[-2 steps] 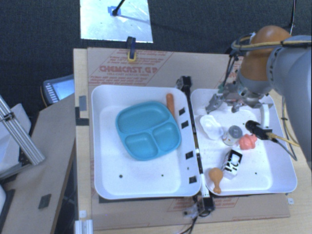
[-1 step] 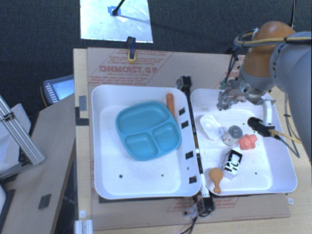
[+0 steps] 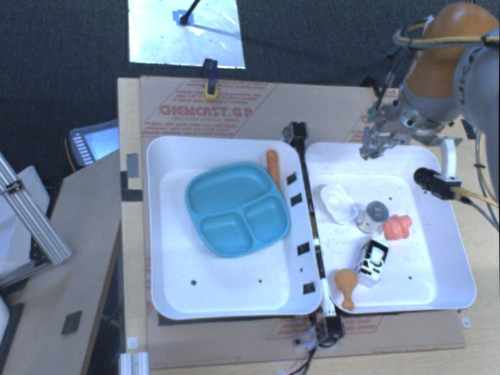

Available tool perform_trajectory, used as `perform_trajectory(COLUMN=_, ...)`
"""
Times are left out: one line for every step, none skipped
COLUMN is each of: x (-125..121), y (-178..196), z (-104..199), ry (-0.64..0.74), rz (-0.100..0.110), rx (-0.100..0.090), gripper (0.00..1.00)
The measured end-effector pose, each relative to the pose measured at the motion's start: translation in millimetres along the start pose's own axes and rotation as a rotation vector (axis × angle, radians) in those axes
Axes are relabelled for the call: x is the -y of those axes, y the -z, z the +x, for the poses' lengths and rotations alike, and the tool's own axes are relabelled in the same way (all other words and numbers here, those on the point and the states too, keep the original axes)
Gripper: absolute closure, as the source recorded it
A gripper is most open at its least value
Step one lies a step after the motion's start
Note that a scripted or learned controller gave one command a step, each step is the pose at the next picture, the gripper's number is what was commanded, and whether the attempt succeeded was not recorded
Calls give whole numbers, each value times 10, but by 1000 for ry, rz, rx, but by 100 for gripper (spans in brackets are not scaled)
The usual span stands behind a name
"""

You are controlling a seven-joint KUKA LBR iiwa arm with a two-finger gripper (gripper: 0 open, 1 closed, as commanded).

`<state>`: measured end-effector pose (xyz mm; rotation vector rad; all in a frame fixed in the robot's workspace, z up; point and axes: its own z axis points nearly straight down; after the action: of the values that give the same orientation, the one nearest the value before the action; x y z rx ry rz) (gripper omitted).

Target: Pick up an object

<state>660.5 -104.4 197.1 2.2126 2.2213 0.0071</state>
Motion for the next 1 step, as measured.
perform_trajectory(x=-14, y=260, z=-1, ry=1, rz=3, rx=0, gripper=100)
